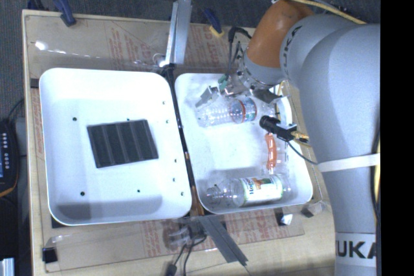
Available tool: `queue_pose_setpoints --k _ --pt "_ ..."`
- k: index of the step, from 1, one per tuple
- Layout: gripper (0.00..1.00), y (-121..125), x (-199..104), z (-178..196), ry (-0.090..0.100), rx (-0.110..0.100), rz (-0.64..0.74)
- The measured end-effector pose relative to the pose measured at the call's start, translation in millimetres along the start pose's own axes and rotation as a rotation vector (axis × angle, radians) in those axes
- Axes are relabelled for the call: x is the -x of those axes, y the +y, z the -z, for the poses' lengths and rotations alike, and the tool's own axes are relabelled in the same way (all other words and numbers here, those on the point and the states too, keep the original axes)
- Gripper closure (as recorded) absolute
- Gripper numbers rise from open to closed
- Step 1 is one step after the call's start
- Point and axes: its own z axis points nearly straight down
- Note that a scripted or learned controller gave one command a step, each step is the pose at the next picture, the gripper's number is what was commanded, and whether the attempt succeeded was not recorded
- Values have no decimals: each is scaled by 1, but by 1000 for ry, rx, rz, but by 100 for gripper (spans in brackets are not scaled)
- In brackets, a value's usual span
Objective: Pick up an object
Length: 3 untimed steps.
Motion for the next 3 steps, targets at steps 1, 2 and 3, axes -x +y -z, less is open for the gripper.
queue_pose_setpoints --k 1,2,3 --pt "0 -19 28 -5 -11 -15 -45" --pt "0 -58 26 16 -12 -20 -4" --pt "0 -95 18 58 -12 -22 26"
